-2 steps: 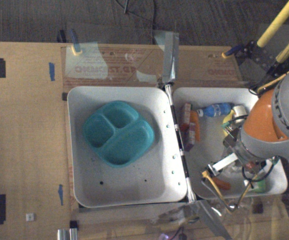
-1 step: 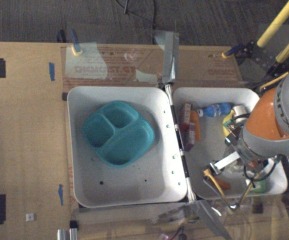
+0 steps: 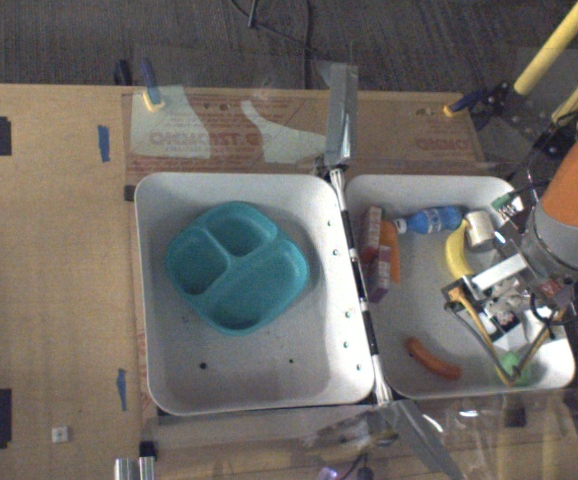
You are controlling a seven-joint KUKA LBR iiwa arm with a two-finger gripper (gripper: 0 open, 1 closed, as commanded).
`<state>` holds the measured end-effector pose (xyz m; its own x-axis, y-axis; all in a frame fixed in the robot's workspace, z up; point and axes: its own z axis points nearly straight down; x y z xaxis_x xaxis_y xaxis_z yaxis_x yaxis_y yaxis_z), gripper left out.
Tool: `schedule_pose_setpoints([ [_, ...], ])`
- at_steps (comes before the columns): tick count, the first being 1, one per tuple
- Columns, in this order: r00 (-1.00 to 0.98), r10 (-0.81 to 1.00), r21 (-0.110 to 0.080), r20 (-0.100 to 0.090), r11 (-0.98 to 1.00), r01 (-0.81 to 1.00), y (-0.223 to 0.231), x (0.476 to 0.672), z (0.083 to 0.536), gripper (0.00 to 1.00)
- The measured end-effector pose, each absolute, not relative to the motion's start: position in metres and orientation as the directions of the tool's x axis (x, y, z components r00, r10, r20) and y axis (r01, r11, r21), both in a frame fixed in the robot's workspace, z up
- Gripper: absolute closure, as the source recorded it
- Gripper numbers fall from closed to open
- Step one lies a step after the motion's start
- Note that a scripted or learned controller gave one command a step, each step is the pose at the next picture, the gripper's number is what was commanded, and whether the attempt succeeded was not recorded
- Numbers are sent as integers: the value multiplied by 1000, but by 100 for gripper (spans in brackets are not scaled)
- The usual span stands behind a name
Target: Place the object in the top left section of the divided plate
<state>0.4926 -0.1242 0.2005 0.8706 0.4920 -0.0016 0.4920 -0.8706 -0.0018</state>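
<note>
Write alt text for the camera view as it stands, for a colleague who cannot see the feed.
A grey arm with an orange band reaches from the right over the right bin, its gripper low among a hot dog, a water bottle, a carrot and a yellow item. The teal divided plate lies in the left bin, nothing in its sections.

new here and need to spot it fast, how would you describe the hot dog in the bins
Look in the right bin, the one the grey arm reaches into. Near its front edge lies the hot dog, a small reddish-orange sausage, alone on bare white floor. The other items cluster toward the back and under the arm.
</note>
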Motion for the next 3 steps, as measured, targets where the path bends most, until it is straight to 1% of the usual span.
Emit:
schedule_pose_setpoints([
  [1,730,684,-4,-2,-730,684,-64,481,217,100],
  [2,627,779,-4,-2,-627,779,-13,479,184,100],
  [3,860,510,-2,-3,-860,510,24,479,184,100],
])
